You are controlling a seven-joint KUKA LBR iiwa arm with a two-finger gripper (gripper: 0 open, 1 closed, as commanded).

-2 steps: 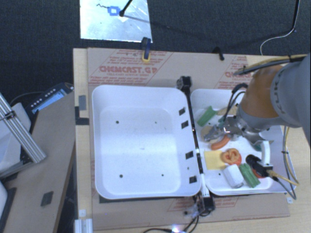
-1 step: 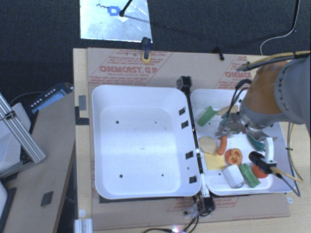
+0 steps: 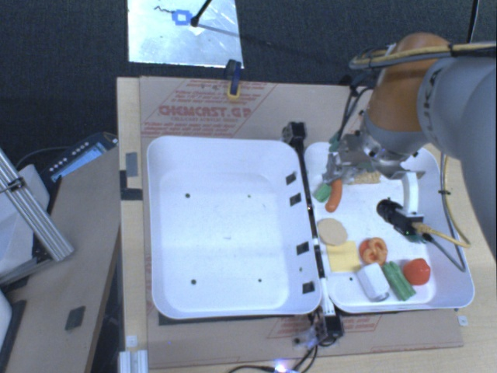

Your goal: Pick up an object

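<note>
The tool [image 3: 339, 174] hangs low over the upper left part of the right bin [image 3: 458, 274], just above an orange carrot-shaped piece [image 3: 334, 195]; whether its fingers are apart or together, I cannot tell. Lower in the same bin lie a tan round piece [image 3: 332, 231], a yellow square [image 3: 342, 256], a red tomato [image 3: 418, 271] and a green piece [image 3: 399, 280]. The left bin [image 3: 167, 162] is at frame centre.
</note>
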